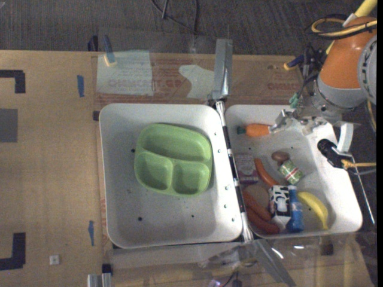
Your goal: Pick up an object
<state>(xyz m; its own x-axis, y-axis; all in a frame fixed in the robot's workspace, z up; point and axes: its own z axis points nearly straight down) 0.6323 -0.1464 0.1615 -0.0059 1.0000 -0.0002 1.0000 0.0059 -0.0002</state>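
The right bin (pixel 353 211) holds several toy foods. An orange carrot (pixel 257 130) lies at its back left. A red sausage (pixel 265 171), a small green-labelled can (pixel 290 173) and a brown lump (pixel 279 156) sit near the middle. A black-and-white milk carton (pixel 280 200), a blue box (pixel 295 215), a yellow banana (pixel 316 208) and two more sausages (pixel 258 213) lie toward the front. My gripper (pixel 311 123) hangs over the bin's back edge, just right of the carrot, under the grey and orange wrist (pixel 344 70). Nothing is visibly held.
A green divided tray (pixel 173 159) lies in the left bin (pixel 119 220). A pink packet (pixel 245 167) rests against the right bin's left wall. A metal divider (pixel 230 178) runs between the bins. Cables and a black fitting (pixel 330 150) hang by the arm.
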